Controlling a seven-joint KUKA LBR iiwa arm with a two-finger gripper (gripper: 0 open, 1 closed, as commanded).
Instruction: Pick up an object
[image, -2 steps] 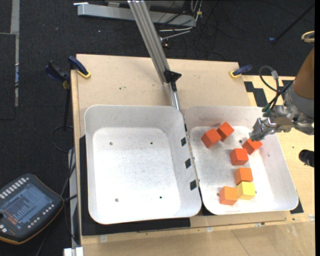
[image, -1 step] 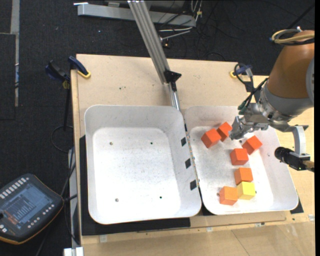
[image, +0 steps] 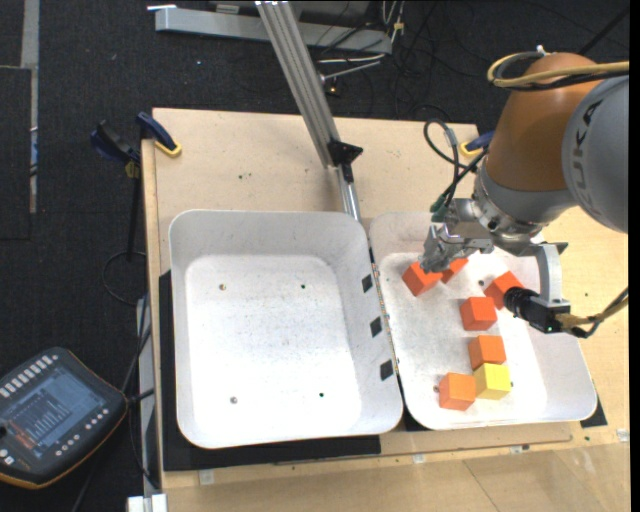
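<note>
Jaws (image: 437, 262): low in the right bin (image: 560, 400), set on the orange block (image: 421, 277) at its near-left corner; whether they gripped it, I could not tell.
Why there: that block lay apart, easiest to reach.
Others: three orange blocks, one yellow block (image: 493, 380), clustered.
Hidden: fingertips, behind the wrist.
</note>
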